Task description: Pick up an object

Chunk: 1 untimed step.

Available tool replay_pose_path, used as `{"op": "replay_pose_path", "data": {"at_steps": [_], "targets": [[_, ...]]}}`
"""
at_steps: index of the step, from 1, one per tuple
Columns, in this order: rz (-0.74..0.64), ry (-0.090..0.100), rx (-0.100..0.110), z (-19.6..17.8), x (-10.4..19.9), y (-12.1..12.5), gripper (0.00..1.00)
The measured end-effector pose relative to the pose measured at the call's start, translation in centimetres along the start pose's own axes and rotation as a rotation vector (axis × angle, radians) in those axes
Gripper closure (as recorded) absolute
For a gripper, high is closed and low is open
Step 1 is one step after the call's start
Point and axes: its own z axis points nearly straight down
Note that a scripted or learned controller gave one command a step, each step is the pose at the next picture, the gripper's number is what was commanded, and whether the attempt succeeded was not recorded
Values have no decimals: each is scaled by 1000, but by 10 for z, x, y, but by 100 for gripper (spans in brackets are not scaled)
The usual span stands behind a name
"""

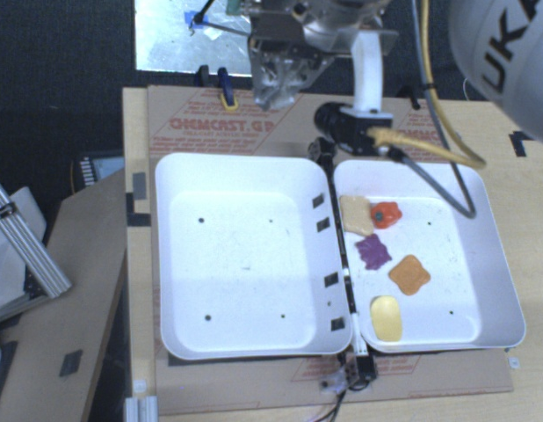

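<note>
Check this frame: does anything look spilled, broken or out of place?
Nothing stands out. Five small pieces, among them an orange piece and a yellow piece, lie loosely inside the right bin. The gripper hangs above the bench behind the bins.

Two white bins sit side by side on the table. The left bin shows bare floor. In the right bin, clustered toward its left wall, lie five small things: a cream piece touching a red-orange piece, a purple piece just below them, an orange piece beside that, and a pale yellow piece near the front edge. The hand hangs above the table's far edge (beyond the left bin's back corner), well apart from all five.
</note>
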Motion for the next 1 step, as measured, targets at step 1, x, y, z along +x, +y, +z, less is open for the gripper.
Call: {"op": "replay_pose_path", "data": {"at_steps": [1], "targets": [[6,-2,4,2,-2,11,100]]}}
